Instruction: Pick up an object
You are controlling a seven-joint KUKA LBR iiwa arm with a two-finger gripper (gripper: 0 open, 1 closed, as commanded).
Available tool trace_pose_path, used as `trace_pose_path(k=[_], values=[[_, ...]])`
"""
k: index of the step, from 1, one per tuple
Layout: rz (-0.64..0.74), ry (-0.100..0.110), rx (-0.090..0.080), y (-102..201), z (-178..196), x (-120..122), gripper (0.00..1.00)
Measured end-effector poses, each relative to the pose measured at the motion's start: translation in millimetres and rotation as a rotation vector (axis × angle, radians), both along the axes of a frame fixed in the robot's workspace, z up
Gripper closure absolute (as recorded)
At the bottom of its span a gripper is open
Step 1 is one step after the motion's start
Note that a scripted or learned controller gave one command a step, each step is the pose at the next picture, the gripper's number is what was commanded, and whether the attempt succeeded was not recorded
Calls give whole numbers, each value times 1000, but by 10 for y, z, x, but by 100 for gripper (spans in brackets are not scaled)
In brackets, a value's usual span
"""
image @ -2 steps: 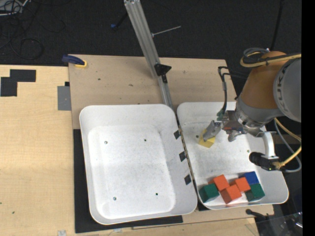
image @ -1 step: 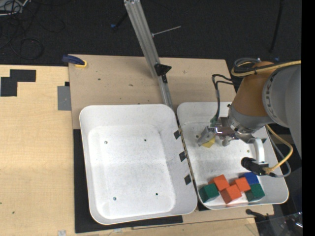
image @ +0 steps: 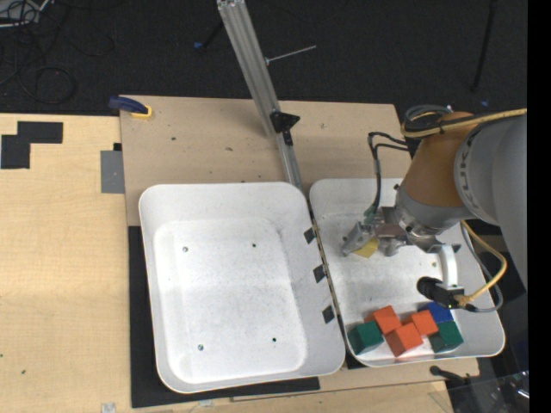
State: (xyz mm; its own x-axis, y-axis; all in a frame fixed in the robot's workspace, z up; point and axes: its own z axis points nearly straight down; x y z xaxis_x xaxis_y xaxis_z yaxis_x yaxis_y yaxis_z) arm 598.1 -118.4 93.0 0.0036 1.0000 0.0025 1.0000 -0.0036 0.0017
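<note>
The gripper (image: 366, 241) sits in the upper left part of the right bin (image: 344, 198), right of frame centre, reached in from the arm (image: 448, 179) on the right. A small yellow block (image: 368, 249) shows at the fingertips. The fingers appear closed around it, though at this size the contact is hard to confirm, and the block may merely lie against the bin floor below them.

Procedure for the step in hand: verify the hold before travelling. Raise the wrist straight up, without sideways drift, so that the block clears the floor cleanly. If the block stays down, open, recentre over it, and close again.

Other candidates lie in a cluster at the lower right of the same bin, well apart from the gripper: orange blocks (image: 398, 329), green blocks (image: 368, 337) and a blue block (image: 442, 313), packed touching one another. These are harder targets because neighbours crowd the fingers. The left bin (image: 164, 209) lies alongside.
</note>
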Motion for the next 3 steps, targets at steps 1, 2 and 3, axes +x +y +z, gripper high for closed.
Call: trace_pose_path(k=[1, 2, 3], values=[[-6, 4, 0, -17, 81, -16, 100], [3, -1, -3, -38, 708, 19, 100], [3, -1, -3, -68, 1340, 33, 100]])
